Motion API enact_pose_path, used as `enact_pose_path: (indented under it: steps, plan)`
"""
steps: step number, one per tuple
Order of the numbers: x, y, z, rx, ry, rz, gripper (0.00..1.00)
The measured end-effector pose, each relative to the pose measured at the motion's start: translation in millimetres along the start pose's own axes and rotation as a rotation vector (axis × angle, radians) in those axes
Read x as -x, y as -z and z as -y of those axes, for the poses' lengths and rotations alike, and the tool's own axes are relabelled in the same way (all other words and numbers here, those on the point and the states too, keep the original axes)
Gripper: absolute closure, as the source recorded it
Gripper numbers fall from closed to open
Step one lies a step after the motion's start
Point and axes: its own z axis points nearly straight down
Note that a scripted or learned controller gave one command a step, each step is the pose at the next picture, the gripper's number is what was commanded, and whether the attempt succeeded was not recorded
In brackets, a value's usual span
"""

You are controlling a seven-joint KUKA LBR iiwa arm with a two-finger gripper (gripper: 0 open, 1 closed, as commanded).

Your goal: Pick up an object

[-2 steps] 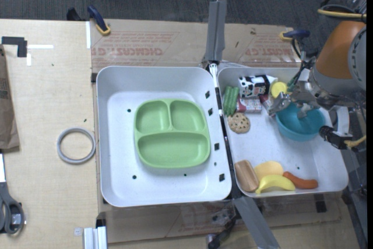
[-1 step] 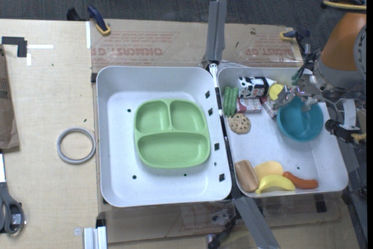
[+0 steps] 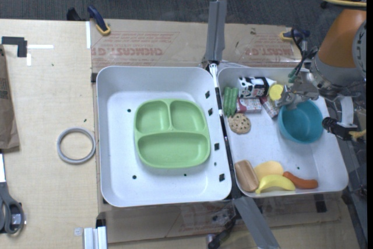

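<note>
The desk [image 3: 46, 102] is lying under everything, pale wood at the left with cardboard showing behind the bins. Two white bins are sitting on it side by side. The left bin [image 3: 111, 125] is holding a green divided plate [image 3: 172, 133], lying flat near its middle. The right bin [image 3: 265, 143] is carrying the smaller things. The arm [image 3: 344, 44] is reaching in from the right, its orange band showing above the grey wrist, and the end effector [image 3: 296, 93] is hanging over the far right part of the right bin, at the far rim of a blue bowl [image 3: 301, 122]; I cannot tell whether it is apart or together, and nothing is showing in its grip.

The bowl is sitting upright against the bin's right side. At the near edge, a banana [image 3: 275, 184] is lying across a yellow piece [image 3: 269, 169], with a tan bun [image 3: 246, 176] just to its left and an orange carrot [image 3: 302, 182] touching its right end. At the far end, a black-and-white carton [image 3: 253, 87] is lying beside a small yellow ball [image 3: 275, 91], a green bundle [image 3: 230, 100] is standing by the left wall, and a cookie [image 3: 239, 123] is lying just in front of it.

On the desk at the left, a grey ring [image 3: 76, 144] is lying well apart from the bins.
</note>
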Motion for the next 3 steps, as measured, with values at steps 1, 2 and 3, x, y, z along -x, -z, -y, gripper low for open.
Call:
enact_pose_path:
  steps: [1,2,3]
  plan:
    - [6,1,0,0.003,-0.004,0.009,0.00]
    - [6,-24,-28,0.014,-0.007,0.016,0.00]
    - [8,-23,-27,0.019,0.080,0.011,0.00]
